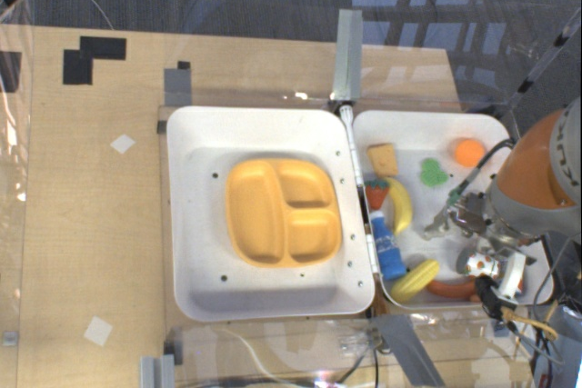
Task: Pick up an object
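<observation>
The right bin (427,124) holds several small items. A tan bread piece (383,159) lies at its back left, a green toy (434,172) in the middle back and an orange ball (469,153) at the back right. A yellow banana (398,204) lies next to a red-orange piece (376,193) by the left wall. A blue bottle (388,252), a second yellow fruit (414,279) and a red sausage (449,289) sit along the front. My gripper (452,219) hangs low over the bin's right half, right of the banana and below the green toy. Nothing is visibly held.
The left bin (186,223) holds a yellow divided tray (282,211). A metal divider rail (357,195) separates the bins. The arm's orange band (541,168) and cables (509,300) cover the right bin's right side.
</observation>
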Controlling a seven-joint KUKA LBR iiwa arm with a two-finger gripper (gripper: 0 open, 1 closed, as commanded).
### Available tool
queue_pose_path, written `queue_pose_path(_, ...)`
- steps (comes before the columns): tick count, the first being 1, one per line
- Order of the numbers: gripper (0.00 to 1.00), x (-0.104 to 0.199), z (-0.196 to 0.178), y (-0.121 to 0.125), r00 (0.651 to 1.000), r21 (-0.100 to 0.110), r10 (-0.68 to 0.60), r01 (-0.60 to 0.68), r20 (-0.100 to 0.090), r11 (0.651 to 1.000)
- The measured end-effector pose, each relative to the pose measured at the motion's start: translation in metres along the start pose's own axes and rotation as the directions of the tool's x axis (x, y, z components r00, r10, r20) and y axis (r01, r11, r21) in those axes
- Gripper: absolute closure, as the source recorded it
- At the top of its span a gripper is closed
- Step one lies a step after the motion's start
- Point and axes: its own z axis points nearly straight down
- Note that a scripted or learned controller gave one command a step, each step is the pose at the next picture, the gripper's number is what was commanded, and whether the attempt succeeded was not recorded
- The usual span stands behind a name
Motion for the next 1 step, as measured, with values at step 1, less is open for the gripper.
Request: queue_pose_path(1, 0.0, -0.0058, 0.0002, 0.0004, 0.993, 0.007, -0.115, 0.115, -0.002, 0.993)
